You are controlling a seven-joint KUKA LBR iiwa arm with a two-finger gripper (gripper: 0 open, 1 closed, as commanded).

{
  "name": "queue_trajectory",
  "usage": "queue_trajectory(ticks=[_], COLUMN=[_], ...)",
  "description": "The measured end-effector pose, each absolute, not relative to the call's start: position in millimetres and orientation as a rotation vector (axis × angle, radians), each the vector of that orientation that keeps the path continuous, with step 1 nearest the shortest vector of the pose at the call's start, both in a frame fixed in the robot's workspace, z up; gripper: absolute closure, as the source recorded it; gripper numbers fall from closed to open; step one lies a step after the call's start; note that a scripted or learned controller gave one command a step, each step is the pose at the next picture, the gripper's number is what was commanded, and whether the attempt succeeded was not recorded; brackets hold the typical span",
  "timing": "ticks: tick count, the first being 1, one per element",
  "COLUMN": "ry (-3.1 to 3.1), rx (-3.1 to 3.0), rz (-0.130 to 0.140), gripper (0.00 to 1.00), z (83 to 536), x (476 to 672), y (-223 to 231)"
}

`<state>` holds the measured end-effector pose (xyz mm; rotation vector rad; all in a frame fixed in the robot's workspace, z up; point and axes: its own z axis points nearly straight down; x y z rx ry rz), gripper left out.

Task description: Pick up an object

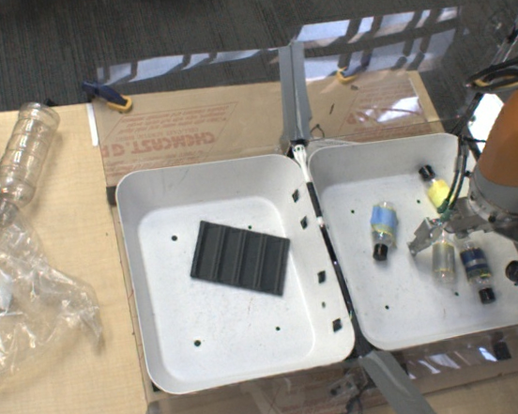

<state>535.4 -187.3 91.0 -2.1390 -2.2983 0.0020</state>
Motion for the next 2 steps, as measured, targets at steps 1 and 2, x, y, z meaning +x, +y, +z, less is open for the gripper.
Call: queue_trajectory(ticks=[1, 2], ry=[-2.419, -2.484], rx=[-2.007, -1.917], rz=[0.000, 0.003], gripper=[0.00, 0.00], z=[231, 98], x=[528.3, 506.6], y=[-176, -108])
